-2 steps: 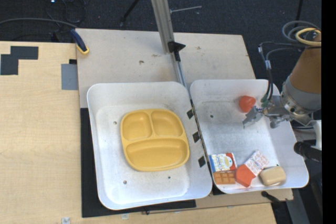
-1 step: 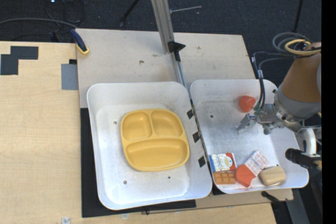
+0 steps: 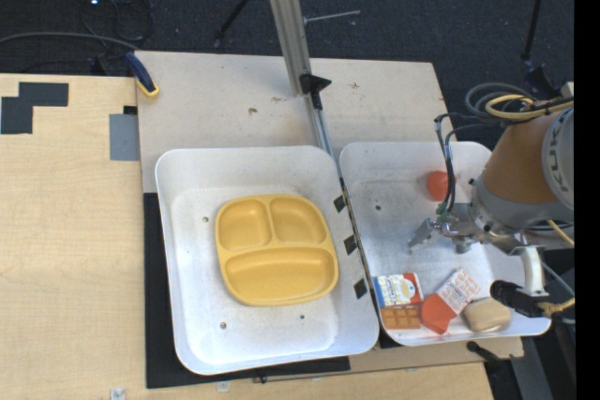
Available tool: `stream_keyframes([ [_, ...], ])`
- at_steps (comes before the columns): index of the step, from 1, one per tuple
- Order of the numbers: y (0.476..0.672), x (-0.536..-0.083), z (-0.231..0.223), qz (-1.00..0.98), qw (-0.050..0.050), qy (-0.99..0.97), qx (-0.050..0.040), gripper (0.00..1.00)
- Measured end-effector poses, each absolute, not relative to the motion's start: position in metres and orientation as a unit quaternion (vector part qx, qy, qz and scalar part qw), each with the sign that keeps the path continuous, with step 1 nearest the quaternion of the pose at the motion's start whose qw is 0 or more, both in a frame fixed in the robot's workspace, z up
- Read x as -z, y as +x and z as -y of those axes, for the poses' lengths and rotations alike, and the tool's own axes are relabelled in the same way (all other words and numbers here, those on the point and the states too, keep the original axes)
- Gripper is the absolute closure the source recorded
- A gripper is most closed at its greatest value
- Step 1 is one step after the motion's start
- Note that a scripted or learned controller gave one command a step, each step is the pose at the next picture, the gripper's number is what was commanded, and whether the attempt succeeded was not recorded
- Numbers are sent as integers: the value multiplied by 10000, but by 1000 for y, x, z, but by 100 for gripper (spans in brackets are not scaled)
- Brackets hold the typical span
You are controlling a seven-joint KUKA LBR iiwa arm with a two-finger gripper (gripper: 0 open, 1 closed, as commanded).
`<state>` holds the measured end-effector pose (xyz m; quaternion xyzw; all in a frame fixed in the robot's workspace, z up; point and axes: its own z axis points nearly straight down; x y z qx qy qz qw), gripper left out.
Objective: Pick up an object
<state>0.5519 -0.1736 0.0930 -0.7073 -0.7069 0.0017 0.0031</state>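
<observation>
we see the arm reaching into the right bin from the right, with its gripper hanging low over the bin's bare middle; whether the fingers are apart or together we cannot tell. nothing shows between them. a small round red ball lies just behind the gripper, toward the bin's far wall. the other things sit near the front rim: a flat printed carton, a waffle-textured square, a red block, a small packet and a smooth tan lump. the left bin carries a glossy yellow divided plate. we judge the ball nearest.
</observation>
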Motion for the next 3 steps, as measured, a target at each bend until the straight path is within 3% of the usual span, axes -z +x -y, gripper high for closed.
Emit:
stream_keyframes([
  [1, 552, -106, 175, 7061, 22, -7081, -12, 100],
  [3, 554, -192, 177, 7075, -13, -7067, 6, 100],
])
